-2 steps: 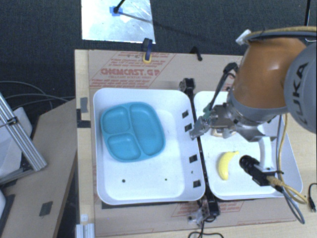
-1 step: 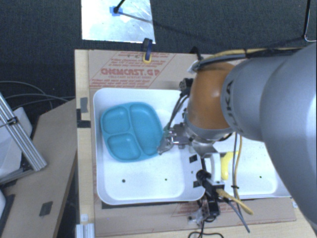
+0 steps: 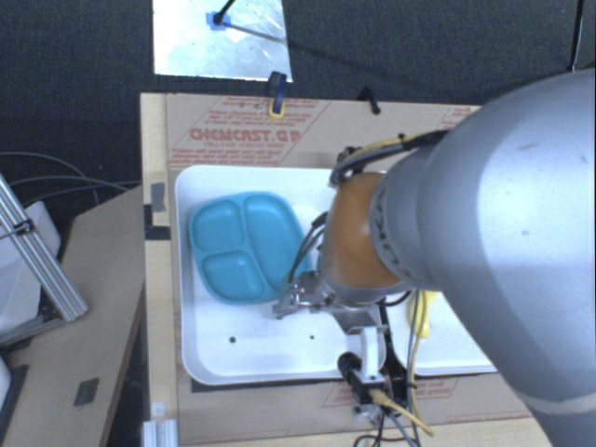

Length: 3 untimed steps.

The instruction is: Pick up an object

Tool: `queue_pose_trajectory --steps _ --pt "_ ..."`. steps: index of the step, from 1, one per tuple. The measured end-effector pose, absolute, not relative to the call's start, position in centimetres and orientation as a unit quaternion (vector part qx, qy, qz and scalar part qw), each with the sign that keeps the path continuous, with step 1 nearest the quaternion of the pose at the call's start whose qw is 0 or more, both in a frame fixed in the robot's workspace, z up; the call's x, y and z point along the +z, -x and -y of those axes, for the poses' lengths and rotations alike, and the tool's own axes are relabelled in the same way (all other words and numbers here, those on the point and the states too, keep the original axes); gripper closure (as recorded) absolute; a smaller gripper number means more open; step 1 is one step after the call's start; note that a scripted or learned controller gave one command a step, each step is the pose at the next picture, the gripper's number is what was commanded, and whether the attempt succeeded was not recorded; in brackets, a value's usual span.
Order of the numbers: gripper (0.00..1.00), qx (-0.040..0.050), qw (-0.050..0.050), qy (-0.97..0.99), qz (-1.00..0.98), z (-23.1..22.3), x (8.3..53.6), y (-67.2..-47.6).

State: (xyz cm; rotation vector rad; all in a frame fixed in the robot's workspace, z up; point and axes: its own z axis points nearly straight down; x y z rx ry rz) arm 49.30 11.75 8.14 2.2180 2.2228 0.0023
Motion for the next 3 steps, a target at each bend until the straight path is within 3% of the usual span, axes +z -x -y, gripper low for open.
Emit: queue_pose_trajectory --steps 1,2,3 --pt "0.0 0.0024 0.002 -0.705 -0.709 -14.6 8.4 -59.4" --pt "1.0 0.0014 0.001 -0.705 -0.709 -14.5 9.5 -59.1" --pt "1.0 0.0103 0.003 -0.703 -0.711 -24.0 32.7 -60.7"
